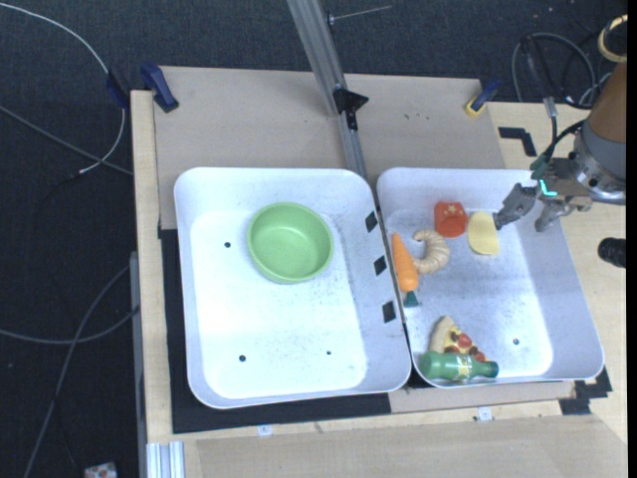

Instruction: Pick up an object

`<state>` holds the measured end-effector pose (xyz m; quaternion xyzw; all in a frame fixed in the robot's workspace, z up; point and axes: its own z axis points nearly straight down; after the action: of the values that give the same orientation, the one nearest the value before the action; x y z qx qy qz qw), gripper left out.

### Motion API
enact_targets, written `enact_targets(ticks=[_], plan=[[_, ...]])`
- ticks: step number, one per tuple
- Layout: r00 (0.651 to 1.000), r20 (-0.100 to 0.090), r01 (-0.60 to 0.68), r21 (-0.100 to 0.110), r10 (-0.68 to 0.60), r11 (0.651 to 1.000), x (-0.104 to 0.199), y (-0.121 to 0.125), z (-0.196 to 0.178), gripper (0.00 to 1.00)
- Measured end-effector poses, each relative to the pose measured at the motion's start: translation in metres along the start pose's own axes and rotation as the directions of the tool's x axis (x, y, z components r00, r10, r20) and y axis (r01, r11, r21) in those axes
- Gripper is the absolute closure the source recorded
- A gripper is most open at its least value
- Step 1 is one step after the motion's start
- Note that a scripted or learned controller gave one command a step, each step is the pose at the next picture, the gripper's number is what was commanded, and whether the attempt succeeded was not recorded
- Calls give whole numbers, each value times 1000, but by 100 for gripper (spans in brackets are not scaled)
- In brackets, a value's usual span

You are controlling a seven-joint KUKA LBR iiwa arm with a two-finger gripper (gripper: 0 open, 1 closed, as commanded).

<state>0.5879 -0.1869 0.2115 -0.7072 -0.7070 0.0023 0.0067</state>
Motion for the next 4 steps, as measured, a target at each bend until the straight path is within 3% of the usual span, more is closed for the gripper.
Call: enact_targets(ticks=[1, 3, 4], plan=[[1000, 1, 1, -7, -1, 1000, 0, 1, -4, 0], [1000, -1, 3, 0, -3, 1000, 13, 8, 96, 0], [1000, -1, 1, 1, -1, 1000, 14, 8, 117, 0]])
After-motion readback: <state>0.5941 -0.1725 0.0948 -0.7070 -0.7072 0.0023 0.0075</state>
